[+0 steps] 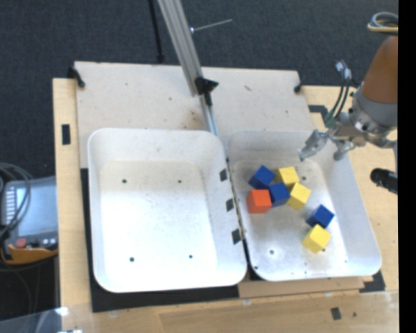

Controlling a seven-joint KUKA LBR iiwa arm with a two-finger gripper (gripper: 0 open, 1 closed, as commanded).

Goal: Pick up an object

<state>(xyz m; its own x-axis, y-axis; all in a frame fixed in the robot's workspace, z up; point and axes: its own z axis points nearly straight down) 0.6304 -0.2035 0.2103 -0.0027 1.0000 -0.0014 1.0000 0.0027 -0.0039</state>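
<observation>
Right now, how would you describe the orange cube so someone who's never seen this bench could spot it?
Look in the right bin, the one holding the coloured cubes. In the cluster near its left wall, the orange cube sits lowest and furthest left, touching a blue cube. It is the only orange one; the others are blue or yellow.

Bins (159, 283) glossy white plastic; bench (66, 186) matt wood.

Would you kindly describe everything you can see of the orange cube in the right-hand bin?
The orange cube is a small, matte block, the only orange one among blue and yellow blocks. It rests flat on the floor of the right bin, near that bin's left wall, at the lower left of the cluster. Its right side meets a blue cube; another blue cube sits just above it. The tool hovers apart, toward the upper right.
</observation>
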